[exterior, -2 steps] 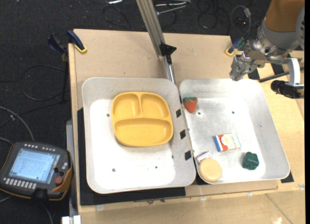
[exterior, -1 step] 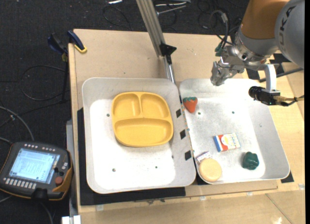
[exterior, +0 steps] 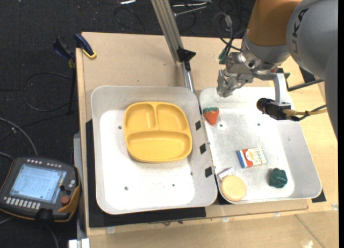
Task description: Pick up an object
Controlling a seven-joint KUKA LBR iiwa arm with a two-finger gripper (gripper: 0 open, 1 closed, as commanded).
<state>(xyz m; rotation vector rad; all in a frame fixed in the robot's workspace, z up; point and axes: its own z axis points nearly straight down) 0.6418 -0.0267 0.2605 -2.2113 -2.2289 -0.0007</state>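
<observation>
**Gripper above the far corner, nothing grasped**

Nearest in the right white bin (exterior: 301, 150) lie a round beige disc (exterior: 234, 188), a dark green lump (exterior: 278, 177) and a small red-white-blue carton (exterior: 251, 158). Farther, a red strawberry-like toy (exterior: 212, 115) sits by the bin wall. Above it hangs the gripper (exterior: 226, 89); its state I cannot tell. A descent so near the rim may hit the wall.

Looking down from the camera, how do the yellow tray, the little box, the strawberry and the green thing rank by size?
1. Yellow divided tray, by far the largest.
2. Small red, white and blue box.
3. Dark green object and strawberry: they look about alike, so I won't rank them.
</observation>
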